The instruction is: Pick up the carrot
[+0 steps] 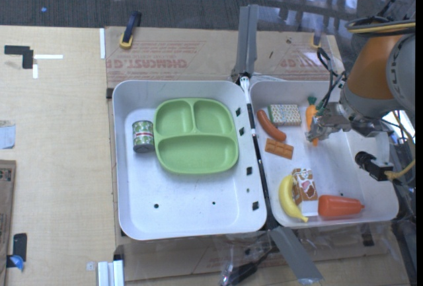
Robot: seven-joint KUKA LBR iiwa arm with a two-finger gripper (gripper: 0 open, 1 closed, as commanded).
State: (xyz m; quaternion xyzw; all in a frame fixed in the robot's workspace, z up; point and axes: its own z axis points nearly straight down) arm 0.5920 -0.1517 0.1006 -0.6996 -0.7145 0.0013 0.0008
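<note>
A large red-orange pepper (340, 207) lies at the near edge of the right bin (380, 179), beside a banana (288, 197). The carrot (310, 114) sits near the bin's far wall, just right of a speckled box (285, 113). The gripper (317, 133) hangs right at the carrot's near end; whether it is apart or together cannot be told.

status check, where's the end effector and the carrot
End effector down in right bin, on the carrot. Grasp unconfirmed. Green-and-white box close beside carrot.
</note>
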